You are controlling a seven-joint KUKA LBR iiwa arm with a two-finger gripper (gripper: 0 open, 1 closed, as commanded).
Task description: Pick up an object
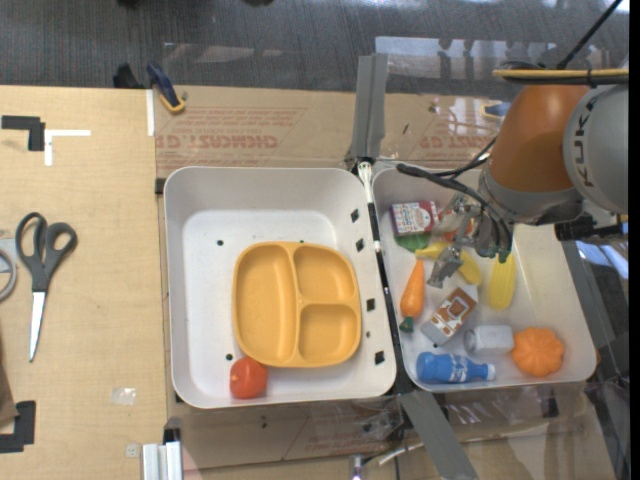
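Observation:
My gripper (463, 252) hangs low over the upper middle of the right bin (575, 308), under the arm's orange band. It sits among several toy items: a red and green packet (411, 217) to its left, a yellow banana-like piece (501, 279) to its right, an orange carrot (413, 287) lower left, and a small brown box (452, 314) just below. Small yellow pieces lie right under the gripper, partly hidden by it. Nothing is visibly lifted.
Along the right bin's front lie a blue bottle (452, 369), a grey can (489, 339) and an orange pumpkin (538, 351). The left bin (190, 268) holds a yellow divided plate (297, 303) and a red tomato (248, 378). Scissors (40, 258) lie on the bench at left.

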